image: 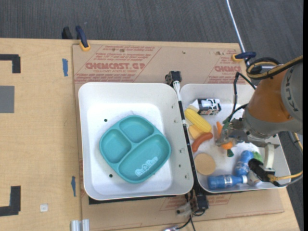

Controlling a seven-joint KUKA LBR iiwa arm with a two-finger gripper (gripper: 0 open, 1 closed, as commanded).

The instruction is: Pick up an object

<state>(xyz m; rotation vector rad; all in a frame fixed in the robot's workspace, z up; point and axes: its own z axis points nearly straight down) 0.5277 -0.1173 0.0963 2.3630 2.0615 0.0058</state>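
A wooden bench (38, 143) bears two white bins. In the right bin (284, 162) the gripper (225, 137) is down over a small orange carrot toy (227, 146); whether it grips, I cannot tell. Beside lie a corn cob (198, 120), sausage (201, 140), and blue bottles (226, 181). The left bin (96, 100) holds a teal divided plate (135, 148).

This is a robotics lab or test cell. A brown cardboard-covered bench (38, 129) carries two shallow white plastic bins (91, 129) clamped down with orange-and-blue spring clamps (83, 37), over grey carpet flooring (144, 8); a grey industrial arm with an orange band (269, 105) trails black cables (240, 95).
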